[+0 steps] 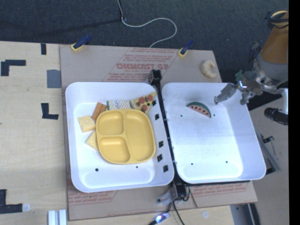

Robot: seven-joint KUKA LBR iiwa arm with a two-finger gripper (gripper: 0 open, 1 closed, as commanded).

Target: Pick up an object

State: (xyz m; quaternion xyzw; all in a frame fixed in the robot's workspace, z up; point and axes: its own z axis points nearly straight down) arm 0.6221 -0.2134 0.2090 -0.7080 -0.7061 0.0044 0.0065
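Your gripper (233, 93) hangs at the far right corner of the right bin (243, 170), its two thin metal fingers spread apart with nothing between them. One finger (224, 93) slants out over the bin's far rim; the other sits closer to the wrist. Above it you see the grey arm (276, 50) with its orange band.

The watermelon slice (199, 109) lies flat on the smooth white floor of the right bin, in its far half, just left of the gripper and apart from it. It is a thin crescent, green along the curved rind, red with dark seeds inside.

In the left bin (75, 172) a glossy yellow plastic plate (125, 136) with three compartments lies in the middle. Tucked around its far and left edges are small flat toy foods: a pale square cracker (86, 123), an orange-brown strip (99, 110), a pizza slice (145, 101) at the far right, and a yellow wedge (91, 141) partly under the plate.

Both bins rest on a brown cardboard sheet (136, 64) printed in red, held by blue and yellow clamps (81, 42) at its far corners. A beige ring-shaped object (209, 68) lies on the cardboard beyond the right bin.
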